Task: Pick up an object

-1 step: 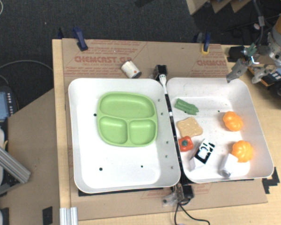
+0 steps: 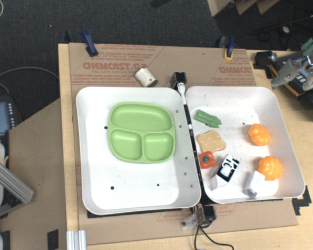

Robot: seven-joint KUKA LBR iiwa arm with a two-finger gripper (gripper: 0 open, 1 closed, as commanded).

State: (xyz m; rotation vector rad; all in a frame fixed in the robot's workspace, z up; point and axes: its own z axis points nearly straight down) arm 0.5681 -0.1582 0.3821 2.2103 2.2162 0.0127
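Nothing picked yet — every object lies in the bins.

The hand (image 2: 295, 72) sits off the right bin's (image 2: 281, 116) far corner, its state impossible to tell; orange pumpkins (image 2: 259, 134), green piece (image 2: 207, 119) and tan slice (image 2: 211, 140) wait untouched — whole grasp remains.

I count two white bins (image 2: 94, 191) (image 2: 281, 119), one green divided plate (image 2: 142, 132), and two orange pumpkins (image 2: 259, 134) (image 2: 269, 167).

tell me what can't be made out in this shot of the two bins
- Gripper: camera view, at the right edge; the arm is cut off and blurred, so finger state can't be read.
- Black-and-white object: too small to identify.
- White item: the lower orange piece overlaps it, shape unclear.
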